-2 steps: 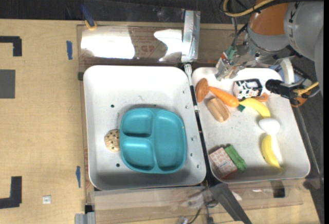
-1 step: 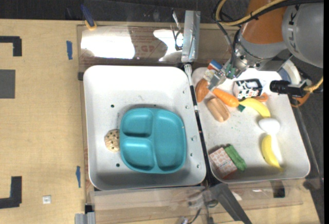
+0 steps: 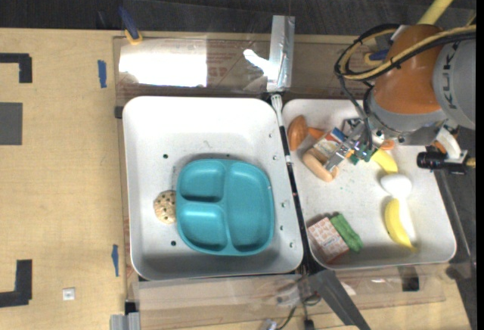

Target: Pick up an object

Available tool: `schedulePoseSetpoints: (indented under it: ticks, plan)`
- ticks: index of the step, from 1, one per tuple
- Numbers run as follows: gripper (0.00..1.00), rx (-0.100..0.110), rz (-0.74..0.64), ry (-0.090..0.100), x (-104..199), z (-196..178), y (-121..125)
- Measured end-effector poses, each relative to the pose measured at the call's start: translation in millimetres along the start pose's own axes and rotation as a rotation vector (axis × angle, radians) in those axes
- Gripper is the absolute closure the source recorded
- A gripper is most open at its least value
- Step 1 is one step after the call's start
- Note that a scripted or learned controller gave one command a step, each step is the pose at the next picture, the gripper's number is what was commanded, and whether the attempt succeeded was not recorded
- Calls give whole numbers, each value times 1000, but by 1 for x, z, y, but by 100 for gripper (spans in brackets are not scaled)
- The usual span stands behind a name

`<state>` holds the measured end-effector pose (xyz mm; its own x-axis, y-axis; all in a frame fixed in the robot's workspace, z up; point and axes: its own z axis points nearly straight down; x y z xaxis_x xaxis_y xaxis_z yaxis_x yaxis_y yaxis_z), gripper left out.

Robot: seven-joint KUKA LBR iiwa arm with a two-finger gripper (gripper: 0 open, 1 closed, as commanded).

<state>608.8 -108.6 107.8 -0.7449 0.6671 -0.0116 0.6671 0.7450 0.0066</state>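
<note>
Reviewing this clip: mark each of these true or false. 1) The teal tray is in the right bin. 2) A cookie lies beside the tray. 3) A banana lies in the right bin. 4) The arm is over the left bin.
1) False: the teal tray sits in the left bin.
2) True: the cookie lies at its left edge.
3) True: the banana lies in the right bin.
4) False: the arm is over the right bin.
</note>
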Motion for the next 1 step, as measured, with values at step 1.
schedulePoseSetpoints:
  ticks: [1]
  plan:
    - [100,-2,-270,-1,16,-136,-21]
